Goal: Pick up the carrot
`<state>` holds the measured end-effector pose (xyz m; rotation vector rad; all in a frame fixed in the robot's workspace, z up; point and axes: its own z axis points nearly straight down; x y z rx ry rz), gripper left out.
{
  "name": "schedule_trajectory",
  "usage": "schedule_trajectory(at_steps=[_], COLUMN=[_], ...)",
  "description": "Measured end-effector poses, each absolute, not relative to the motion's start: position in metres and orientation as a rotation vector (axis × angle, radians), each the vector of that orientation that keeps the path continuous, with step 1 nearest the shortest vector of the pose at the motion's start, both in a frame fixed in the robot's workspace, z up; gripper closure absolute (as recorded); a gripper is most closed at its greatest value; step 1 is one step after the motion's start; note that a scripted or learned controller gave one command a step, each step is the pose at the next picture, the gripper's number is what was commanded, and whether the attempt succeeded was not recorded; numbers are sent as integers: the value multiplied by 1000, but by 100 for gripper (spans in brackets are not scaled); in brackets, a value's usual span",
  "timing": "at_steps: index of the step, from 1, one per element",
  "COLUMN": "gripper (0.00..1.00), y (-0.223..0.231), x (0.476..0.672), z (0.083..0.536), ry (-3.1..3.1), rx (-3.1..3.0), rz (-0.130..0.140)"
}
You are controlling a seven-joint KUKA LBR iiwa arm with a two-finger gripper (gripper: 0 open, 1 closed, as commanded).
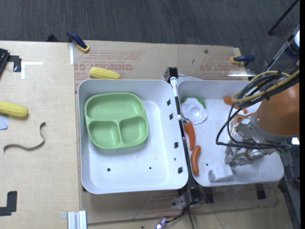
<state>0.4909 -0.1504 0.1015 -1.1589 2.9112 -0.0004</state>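
Along the left wall of the right bin lie two slim orange pieces, end to end: one nearer the middle and one nearer the front. Either could be the carrot; I cannot tell which. A third orange bit peeks out behind the cables at the back of that bin. My gripper hangs low over the bin's right half, well to the right of both orange pieces and touching neither. The wrist and cables hide much of it.
A white and green item lies at the right bin's back left, and a small grey block near its front. The left bin holds a green divided plate. Two corn cobs lie outside the bins.
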Motion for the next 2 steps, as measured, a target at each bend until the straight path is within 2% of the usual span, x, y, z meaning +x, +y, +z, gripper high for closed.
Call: schedule_trajectory(at_steps=[2], gripper=[100], y=[-221], x=[480], z=[92], ry=[2536], rx=[-1846], rz=[-1])
